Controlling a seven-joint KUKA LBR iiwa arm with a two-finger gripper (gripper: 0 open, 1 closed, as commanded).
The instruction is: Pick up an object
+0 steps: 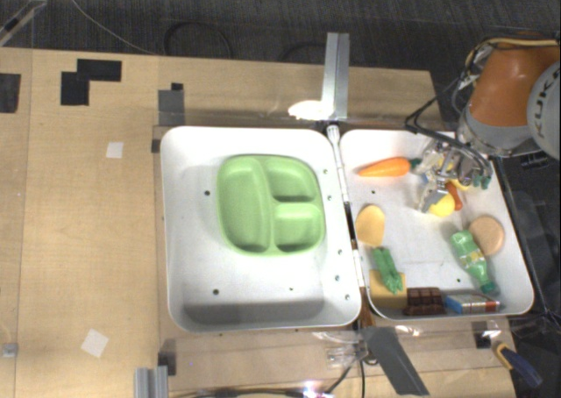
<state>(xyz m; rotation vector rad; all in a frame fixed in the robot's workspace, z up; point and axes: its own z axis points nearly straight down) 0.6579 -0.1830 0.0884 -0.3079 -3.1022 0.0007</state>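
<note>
Judging by how things lie, the pick is not yet done: every item rests on the floor of the right bin [517, 238], and nothing is lifted clear. The end effector [436, 197] is down inside that bin, near its far edge, and I cannot tell how it is set, because glare and clutter hide its tips. The likely target, a small yellow object [444, 205], sits directly under the end effector, touching or nearly touching it, with a bit of orange just beside it. Taking that yellow object as the landmark, the carrot [384, 167] lies to its left toward the far wall, and the tan round piece [486, 234] lies nearer the camera on its right. What remains is closing, lifting and confirming the hold.
</note>
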